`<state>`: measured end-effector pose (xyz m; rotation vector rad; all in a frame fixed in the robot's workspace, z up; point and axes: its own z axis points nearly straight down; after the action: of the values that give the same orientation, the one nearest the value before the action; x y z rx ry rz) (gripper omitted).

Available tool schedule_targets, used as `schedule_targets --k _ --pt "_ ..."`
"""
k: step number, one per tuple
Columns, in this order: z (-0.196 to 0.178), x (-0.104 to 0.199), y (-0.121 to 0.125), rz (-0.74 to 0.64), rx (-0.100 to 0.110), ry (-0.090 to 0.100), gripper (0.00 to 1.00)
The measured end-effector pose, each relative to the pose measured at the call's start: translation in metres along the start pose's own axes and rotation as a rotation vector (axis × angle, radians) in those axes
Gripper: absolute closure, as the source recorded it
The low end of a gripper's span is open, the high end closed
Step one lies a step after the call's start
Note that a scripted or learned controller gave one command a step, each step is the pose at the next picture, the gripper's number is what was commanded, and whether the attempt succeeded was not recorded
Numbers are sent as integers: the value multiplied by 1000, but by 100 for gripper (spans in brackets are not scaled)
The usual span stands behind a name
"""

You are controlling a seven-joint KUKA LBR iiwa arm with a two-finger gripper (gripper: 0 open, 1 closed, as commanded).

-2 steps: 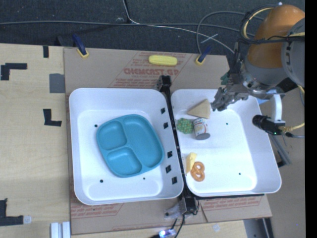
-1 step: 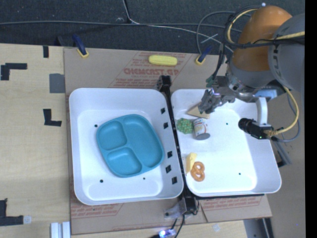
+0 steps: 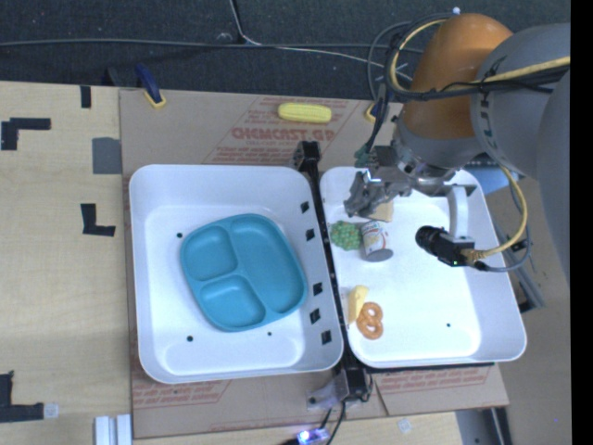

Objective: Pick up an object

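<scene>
In the right bin (image 3: 463,327) lie a green broccoli piece (image 3: 346,235), a small can (image 3: 375,241) on its side, a pale block (image 3: 381,211) behind the can, a yellow piece (image 3: 357,300) and an orange pretzel (image 3: 370,321). My gripper (image 3: 364,197) hangs at the bin's upper left, just above the broccoli and the can and next to the pale block. Nothing shows between its fingers.
The left bin (image 3: 157,202) holds a blue divided plate (image 3: 243,271). A yellow corn-like toy (image 3: 304,112) lies on the cardboard behind the bins. A black cable fitting (image 3: 443,244) from the arm hangs over the right bin's middle.
</scene>
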<state>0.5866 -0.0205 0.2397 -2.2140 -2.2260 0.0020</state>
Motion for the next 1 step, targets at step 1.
schedule_targets --k 1 --pt "8 44 -21 1 1 0 100"
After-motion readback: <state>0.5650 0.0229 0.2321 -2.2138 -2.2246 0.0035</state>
